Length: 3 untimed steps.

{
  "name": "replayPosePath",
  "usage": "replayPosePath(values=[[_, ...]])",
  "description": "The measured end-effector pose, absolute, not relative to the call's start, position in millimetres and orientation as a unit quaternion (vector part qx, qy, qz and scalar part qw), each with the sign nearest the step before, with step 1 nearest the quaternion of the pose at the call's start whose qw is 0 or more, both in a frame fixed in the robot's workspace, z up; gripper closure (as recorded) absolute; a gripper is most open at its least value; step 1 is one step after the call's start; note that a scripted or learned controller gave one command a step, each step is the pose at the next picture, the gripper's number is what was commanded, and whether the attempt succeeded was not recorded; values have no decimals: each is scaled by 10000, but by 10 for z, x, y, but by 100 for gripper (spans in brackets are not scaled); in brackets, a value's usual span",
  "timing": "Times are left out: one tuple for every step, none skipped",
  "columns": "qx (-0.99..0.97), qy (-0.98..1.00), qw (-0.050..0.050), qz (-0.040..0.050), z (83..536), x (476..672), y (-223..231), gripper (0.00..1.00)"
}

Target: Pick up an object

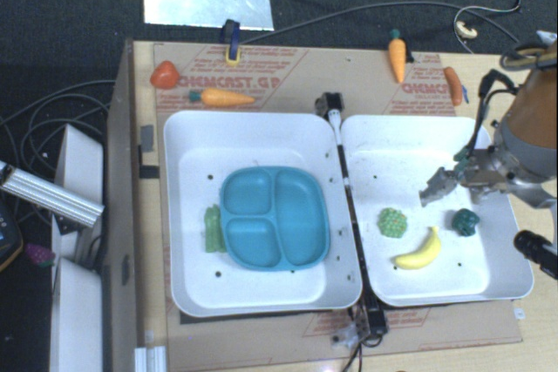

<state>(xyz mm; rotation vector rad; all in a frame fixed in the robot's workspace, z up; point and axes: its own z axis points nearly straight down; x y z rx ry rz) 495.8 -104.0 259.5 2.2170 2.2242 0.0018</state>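
In the right bin [410, 144] lie a bumpy light-green ball [392, 222], a yellow banana [418, 250] and a small dark-green object [465, 221]. My gripper [446, 177] hangs over the right half of this bin, open, with nothing between its fingers. It stands above and between the light-green ball and the dark-green object, a little behind both. The banana lies nearer the front wall, below and left of the gripper.
The left bin [192, 152] holds a blue divided plate [275, 218] and a green strip [213, 229] at its left side. Behind the bins, carrots [228, 98] [398, 58] [452, 85], a red tomato [164, 75] and a clamp [232, 42] lie on the cardboard.
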Motion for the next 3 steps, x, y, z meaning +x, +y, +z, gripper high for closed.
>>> replayPosePath(values=[[7070, 7072, -8, -5, 1011, 5090, -1477, 0], [7065, 7077, 10, 9, 1122, 5105, -1477, 100], [7063, 7080, 12, 10, 1823, 4873, -1298, 100]])
